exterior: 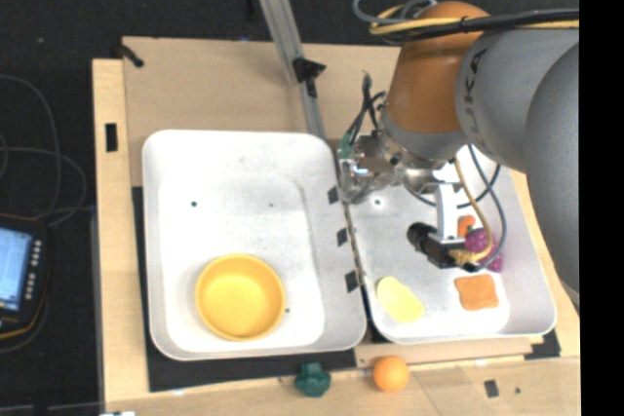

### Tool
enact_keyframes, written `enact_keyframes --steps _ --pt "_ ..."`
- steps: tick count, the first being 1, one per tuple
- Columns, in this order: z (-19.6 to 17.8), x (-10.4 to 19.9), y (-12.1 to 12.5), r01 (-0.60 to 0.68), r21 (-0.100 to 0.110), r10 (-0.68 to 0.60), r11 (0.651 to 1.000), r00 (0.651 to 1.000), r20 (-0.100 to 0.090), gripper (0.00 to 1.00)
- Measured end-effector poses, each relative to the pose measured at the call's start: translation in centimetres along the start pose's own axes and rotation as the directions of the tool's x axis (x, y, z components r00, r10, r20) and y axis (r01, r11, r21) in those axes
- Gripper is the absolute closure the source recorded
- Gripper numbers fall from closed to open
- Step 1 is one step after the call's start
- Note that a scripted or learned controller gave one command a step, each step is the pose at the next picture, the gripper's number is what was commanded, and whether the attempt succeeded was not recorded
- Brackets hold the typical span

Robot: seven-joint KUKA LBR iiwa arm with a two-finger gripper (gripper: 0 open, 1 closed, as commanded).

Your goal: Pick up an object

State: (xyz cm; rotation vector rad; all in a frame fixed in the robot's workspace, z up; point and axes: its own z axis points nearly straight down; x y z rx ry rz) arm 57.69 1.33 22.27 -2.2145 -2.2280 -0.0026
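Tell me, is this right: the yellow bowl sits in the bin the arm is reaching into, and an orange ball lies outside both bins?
No: the camera view shows the yellow bowl in the other bin. The orange ball does lie outside both bins.

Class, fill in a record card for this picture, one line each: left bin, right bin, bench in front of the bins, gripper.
left bin: yellow bowl, near the front
right bin: pale yellow piece and orange block, both near the front
bench in front: green thing and orange ball, side by side
gripper: above the right bin's left wall, apart from both pieces
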Motion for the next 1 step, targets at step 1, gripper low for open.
enact_keyframes --steps 1 --pt "-0.10 5.80 -1.50 0.002 0.001 -0.002 1.000 1.000 -0.001 1.00"
